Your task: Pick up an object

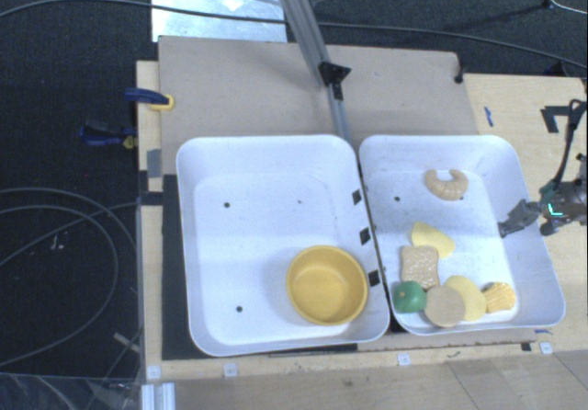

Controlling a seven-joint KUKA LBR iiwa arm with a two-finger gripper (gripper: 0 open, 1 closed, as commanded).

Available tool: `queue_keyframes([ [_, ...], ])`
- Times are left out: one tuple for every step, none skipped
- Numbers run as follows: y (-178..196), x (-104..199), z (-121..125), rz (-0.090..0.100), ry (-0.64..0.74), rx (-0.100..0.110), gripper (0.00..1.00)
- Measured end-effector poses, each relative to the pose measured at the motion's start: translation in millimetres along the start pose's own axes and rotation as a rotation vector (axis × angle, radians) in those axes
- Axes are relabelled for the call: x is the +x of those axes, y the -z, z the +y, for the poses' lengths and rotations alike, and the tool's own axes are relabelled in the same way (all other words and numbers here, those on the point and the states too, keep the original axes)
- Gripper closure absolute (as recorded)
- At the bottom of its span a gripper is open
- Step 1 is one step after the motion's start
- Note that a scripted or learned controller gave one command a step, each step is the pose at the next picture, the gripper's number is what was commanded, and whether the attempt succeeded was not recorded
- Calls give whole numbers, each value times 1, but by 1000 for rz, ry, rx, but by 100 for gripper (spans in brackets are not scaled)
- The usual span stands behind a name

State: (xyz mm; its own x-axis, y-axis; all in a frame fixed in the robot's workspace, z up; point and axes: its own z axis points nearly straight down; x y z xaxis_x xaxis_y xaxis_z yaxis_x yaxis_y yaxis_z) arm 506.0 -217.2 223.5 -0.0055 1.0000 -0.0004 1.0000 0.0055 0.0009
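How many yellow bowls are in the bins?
1. The yellow bowl sits in the left bin, near its front right corner. None seems hidden.

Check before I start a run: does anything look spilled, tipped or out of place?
Nothing stands out. The yellow bowl sits upright in the left bin; the food pieces lie clustered inside the right bin.

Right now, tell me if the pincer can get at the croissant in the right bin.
Probably yes. The pincer sits at the right bin's right rim, and the croissant lies alone on bare bin floor to its left, apart from the other food.
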Motion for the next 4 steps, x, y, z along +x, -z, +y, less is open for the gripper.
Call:
queue_keyframes([
  [0,0,0,0,0,-1,0],
  [-62,4,0,2,-4,4,0],
  [-112,4,10,1,-4,3,0],
  [-134,4,10,1,-5,1,0],
])
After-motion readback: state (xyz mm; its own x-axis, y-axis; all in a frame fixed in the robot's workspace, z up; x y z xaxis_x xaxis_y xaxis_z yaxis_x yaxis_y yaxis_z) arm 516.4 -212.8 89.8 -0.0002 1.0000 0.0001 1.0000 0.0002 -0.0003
